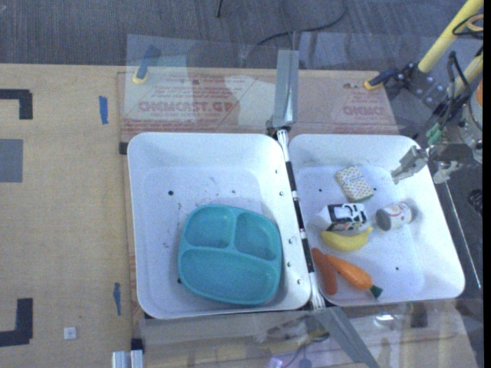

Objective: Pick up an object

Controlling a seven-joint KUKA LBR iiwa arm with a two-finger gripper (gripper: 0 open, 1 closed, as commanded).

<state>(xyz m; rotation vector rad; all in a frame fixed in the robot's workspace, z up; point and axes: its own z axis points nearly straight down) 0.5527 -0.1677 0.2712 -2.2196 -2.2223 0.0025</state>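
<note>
Over on the tabletop [61, 228] you've got the two white bins side by side: the left bin [153, 159] just has a big teal divided plate [230, 255] in it, and the right bin [437, 259] holds all the small stuff. Going down in size there's a carrot [351, 271], a banana [347, 240], a checkered sponge-looking block [354, 182], a small black and white carton [347, 215] and a little white cup on its side [393, 216]. The tool [410, 163] hangs at the right bin's upper right edge, near the cup but not touching anything, and honestly I can't tell if it's spread or pinched from this angle. So I'd say nothing's picked yet; the whole grab and lift is left. Writing-wise, the cardboard behind the bins [192, 102] has red lettering under plastic, too smeared to read properly.
</note>
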